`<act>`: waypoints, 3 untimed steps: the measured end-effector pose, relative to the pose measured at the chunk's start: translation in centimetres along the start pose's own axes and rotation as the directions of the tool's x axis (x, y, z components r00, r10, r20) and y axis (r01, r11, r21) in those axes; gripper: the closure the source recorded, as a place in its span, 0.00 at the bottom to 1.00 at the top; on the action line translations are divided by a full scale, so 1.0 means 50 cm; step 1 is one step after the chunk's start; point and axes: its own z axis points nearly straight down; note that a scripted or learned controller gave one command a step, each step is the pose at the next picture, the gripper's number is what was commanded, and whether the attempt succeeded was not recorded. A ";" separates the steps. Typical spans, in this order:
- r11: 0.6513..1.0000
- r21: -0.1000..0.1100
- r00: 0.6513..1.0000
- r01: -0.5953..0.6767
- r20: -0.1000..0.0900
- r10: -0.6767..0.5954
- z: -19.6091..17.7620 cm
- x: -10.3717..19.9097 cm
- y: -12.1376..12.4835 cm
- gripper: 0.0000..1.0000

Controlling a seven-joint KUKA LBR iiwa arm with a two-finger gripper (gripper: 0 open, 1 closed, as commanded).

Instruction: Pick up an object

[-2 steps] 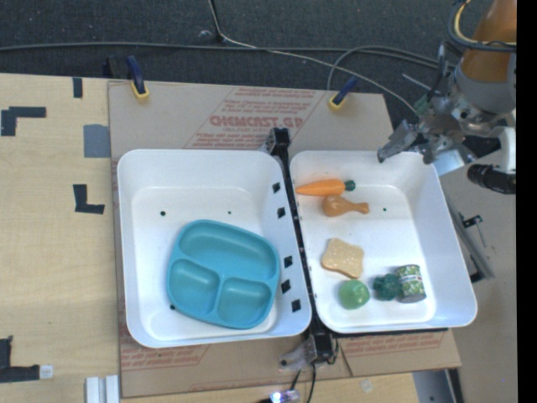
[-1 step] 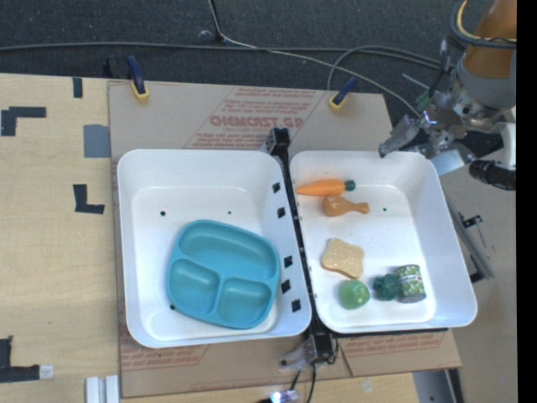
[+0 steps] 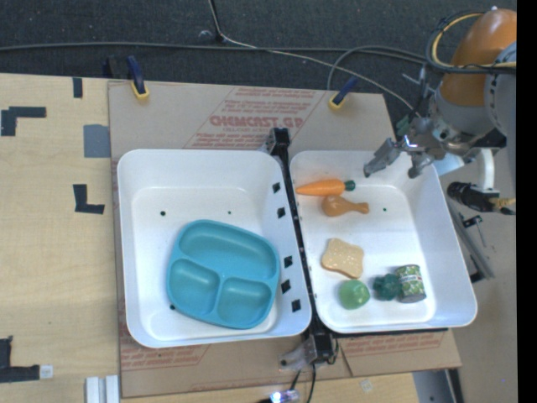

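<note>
We see the gripper hanging over the right bin's far corner, fingers spread apart with nothing between them. Just beside it lies the carrot, a drumstick next to it; bread, green ball and can sit nearer. The left bin holds a blue tray.

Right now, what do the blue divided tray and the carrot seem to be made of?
The blue divided tray looks like moulded plastic: one even colour, rounded compartments, a soft sheen. The carrot seems a toy, probably plastic or rubber: its orange is flat and uniform and its green tip is smooth. The view cannot settle which.
</note>
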 end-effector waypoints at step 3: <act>1.000 -0.008 1.000 0.002 0.003 -0.002 0.183 -0.016 -0.007 1.00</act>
